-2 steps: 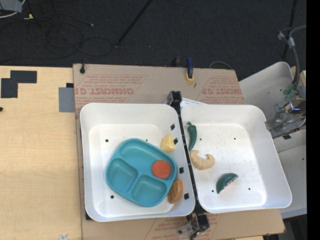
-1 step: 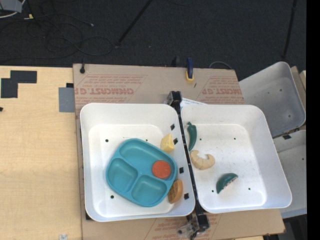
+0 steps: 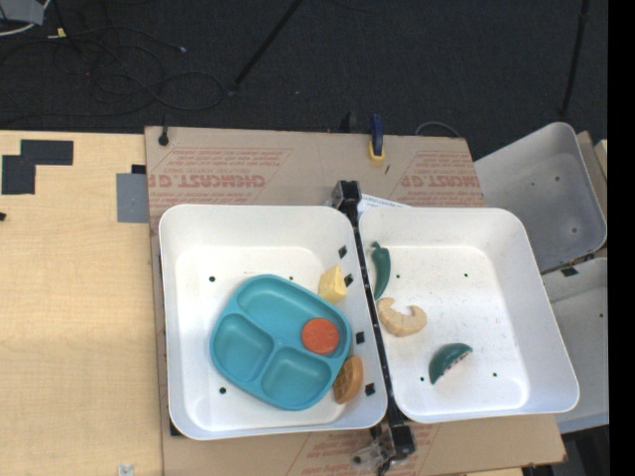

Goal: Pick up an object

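Gripper state: cannot tell. The left bin (image 3: 189,266) holds a teal divided plate (image 3: 260,357) carrying an orange round piece (image 3: 320,336). A yellow chunk (image 3: 333,285) and a brown piece (image 3: 347,379) crowd the plate's right edge. The right bin (image 3: 516,266) holds a green pepper (image 3: 381,266), a beige curl (image 3: 402,318) and a teal wedge (image 3: 448,361), with bare floor to their right. Cardboard (image 3: 248,172) lies beneath, on a wooden table (image 3: 69,305).

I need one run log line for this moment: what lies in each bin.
left bin: blue tray, orange piece, yellow piece, brown piece | right bin: green pepper, tan piece, teal piece
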Tool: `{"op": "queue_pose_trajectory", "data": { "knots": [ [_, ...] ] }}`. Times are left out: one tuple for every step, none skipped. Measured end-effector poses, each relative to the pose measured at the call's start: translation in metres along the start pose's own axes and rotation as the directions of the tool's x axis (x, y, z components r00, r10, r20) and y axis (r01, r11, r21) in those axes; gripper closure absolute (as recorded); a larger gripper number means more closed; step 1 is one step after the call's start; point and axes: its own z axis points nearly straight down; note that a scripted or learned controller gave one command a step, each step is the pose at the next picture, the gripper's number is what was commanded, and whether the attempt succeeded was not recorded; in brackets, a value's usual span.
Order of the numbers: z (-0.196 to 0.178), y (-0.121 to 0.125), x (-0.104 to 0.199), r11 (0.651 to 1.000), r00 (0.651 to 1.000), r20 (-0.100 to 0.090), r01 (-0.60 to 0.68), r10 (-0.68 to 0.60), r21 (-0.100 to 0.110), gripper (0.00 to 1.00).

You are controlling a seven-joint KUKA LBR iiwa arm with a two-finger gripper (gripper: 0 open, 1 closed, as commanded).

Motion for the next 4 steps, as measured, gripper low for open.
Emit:
{"op": "queue_pose_trajectory", "data": {
  "knots": [
    [0.095, -0.001, 0.071, 1.000, 1.000, -0.006, 0.004, -0.004, 0.018, 1.00],
    [0.090, -0.001, 0.002, 1.000, 1.000, 0.000, -0.008, 0.008, 0.008, 1.00],
    [0.000, 0.000, 0.037, 1.000, 1.000, -0.001, 0.001, -0.001, -0.001, 1.00],
    [0.094, -0.001, 0.101, 1.000, 1.000, -0.006, 0.004, -0.003, 0.018, 1.00]
  ]
}}
